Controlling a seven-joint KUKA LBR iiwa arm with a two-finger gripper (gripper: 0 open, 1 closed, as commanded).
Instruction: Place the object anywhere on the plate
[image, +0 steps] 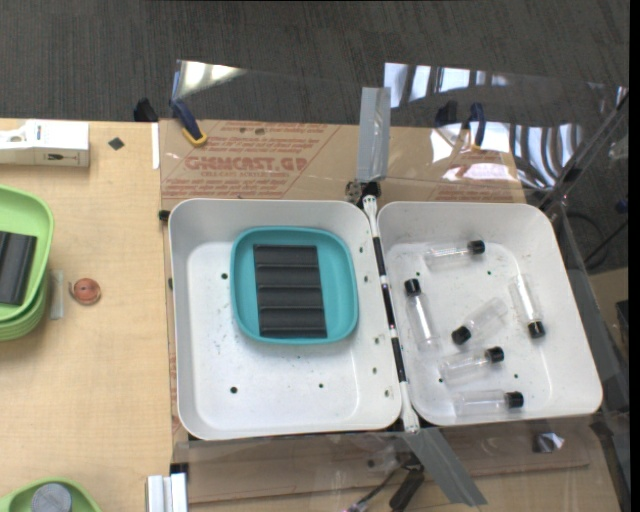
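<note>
Rightward, perhaps six vials (478, 322) (clear); one plate (346, 290).

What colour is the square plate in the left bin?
Teal, with a dark ribbed centre; the square plate shows clearly in the camera view, inside the left white bin.

Wooden bench (100, 400): two white bins (195, 400) (570, 390) side by side, green dish (30, 215) at left edge

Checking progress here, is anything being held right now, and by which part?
Nothing is held: the vials lie loose in the right bin, and the teal plate sits in the left bin.
</note>
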